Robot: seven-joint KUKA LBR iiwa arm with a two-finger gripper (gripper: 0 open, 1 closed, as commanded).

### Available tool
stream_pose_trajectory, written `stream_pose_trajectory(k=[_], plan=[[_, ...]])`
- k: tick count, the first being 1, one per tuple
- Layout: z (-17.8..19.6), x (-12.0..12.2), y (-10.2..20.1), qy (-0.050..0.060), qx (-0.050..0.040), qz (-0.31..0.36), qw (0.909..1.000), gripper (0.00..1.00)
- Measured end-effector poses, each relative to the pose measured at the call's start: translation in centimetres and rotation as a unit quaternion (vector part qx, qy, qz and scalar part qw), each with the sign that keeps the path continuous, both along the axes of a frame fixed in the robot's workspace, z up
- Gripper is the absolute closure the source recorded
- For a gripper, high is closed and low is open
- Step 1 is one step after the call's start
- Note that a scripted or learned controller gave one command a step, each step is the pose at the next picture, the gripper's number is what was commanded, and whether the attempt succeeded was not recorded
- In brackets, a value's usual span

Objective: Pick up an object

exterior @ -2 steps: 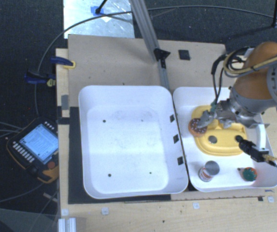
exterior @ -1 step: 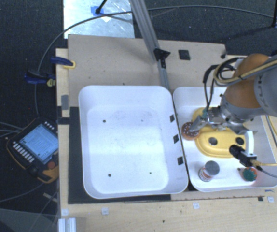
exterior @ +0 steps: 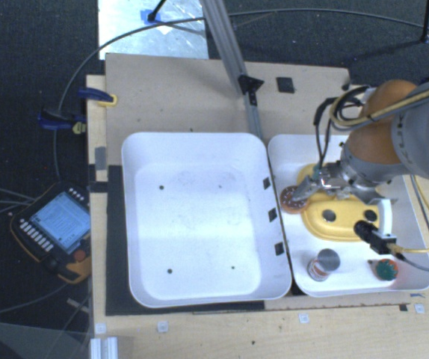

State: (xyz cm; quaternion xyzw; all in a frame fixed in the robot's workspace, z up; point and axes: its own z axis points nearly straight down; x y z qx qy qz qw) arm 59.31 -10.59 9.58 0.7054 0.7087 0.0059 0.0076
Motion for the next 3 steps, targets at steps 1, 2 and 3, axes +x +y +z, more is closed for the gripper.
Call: stream_pose_trajectory(k=[1,2,3], plan=[[1.6,0.3,0.5,-0.002,0.0054,0.001,1.0000,1.00],[7.4,1.5,0.3,0.006,0.0007,0.001,1.0000,1.00],[13.8,1.4,-0.2,0.005,0.0005,0.000,1.0000,1.00]])
